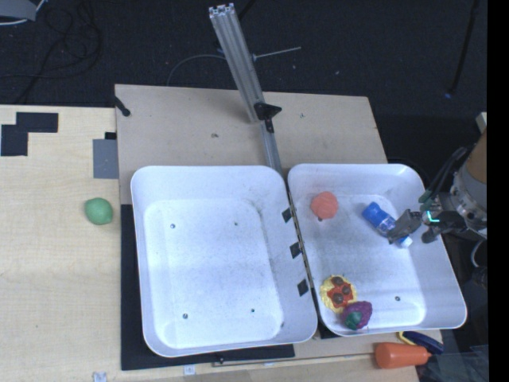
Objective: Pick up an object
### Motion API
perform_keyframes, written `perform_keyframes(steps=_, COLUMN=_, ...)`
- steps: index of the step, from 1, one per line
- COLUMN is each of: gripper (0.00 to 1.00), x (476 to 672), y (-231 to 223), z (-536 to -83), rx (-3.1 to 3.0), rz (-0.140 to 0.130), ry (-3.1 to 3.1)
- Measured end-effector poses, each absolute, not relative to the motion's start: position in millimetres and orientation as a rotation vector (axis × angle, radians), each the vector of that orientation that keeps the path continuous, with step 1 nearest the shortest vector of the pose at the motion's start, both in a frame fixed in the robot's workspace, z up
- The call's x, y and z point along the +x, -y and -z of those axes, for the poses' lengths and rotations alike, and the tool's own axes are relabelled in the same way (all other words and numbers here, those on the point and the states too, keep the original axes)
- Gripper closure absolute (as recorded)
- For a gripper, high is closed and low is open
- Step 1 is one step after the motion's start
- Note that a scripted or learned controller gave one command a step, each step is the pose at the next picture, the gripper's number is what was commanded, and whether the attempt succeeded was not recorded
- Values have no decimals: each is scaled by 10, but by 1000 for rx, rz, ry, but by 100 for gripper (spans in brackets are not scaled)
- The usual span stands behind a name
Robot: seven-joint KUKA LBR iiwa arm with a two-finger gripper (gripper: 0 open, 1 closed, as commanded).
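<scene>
The right bin (429, 293) holds several objects. An orange-red ball (324, 205) lies near its upper left. A blue object (376, 214) rests near the top right. At the bottom lie a yellow and red toy (339, 290) and a purple and green piece (357, 315). My gripper (418, 231) hovers over the bin's right rim, just right of the blue object. Its two dark fingers (402, 229) stand apart with nothing between them. The left one is close to the blue object's lower end.
The left bin (211, 253) sits beside the right one, with black clips on the shared rim. A green ball (99, 211) lies on the wooden bench at the left. An orange object (400, 354) lies below the right bin. A slanted metal post (242, 62) stands behind the bins.
</scene>
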State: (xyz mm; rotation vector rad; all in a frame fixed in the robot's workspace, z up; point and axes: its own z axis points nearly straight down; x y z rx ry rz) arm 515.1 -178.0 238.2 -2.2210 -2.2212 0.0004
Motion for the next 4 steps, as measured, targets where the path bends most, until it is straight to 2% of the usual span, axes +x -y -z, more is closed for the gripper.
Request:
perform_keyframes(steps=1, gripper=0, x=5151, y=1780, z=-2382, rx=-2221, rz=0, ry=2221)
perform_keyframes(steps=3, gripper=0, x=5121, y=1767, z=-1126, rx=-2217, rz=-5, ry=2218)
perform_keyframes(steps=4, gripper=0, x=5124, y=1764, z=-912, rx=-2221, rz=0, ry=2222)
